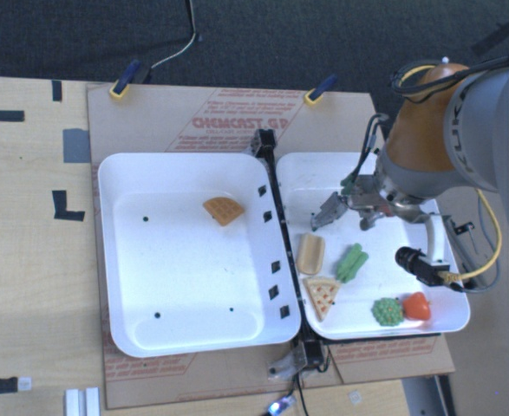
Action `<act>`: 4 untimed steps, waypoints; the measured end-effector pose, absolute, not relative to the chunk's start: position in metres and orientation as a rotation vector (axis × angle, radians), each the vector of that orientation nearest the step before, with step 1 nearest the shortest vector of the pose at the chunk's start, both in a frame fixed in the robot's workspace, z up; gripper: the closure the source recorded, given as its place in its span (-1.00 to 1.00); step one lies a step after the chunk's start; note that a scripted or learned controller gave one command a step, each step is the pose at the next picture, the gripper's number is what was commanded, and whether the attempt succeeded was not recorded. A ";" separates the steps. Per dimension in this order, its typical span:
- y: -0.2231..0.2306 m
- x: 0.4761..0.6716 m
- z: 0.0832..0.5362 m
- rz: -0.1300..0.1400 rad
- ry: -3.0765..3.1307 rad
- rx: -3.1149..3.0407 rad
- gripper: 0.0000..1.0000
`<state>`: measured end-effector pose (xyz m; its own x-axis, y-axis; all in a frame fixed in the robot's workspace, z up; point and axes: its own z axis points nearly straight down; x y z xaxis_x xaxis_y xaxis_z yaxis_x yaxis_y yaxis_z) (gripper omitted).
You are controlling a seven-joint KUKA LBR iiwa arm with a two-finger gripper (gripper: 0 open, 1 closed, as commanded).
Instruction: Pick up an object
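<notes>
My gripper (349, 216) hangs over the right bin (310, 173), open, with nothing between its fingers (327, 214). Just below it lie a tan bread piece (311, 254) and a green vegetable (351, 263). A pizza slice (322, 296) sits at the bin's front left. A green broccoli (388, 311) and a red tomato (417, 306) rest at the front right. An orange waffle piece (224, 210) lies alone in the left bin (120, 232).
The grey arm with its orange band (427, 137) reaches in from the right above the right bin's far side. A black divider (274, 224) runs between the bins. Cables (479, 258) loop by the right bin's edge.
</notes>
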<state>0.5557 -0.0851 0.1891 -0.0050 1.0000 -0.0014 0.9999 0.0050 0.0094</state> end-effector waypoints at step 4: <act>0.093 0.549 0.193 -0.005 2.227 2.220 1.00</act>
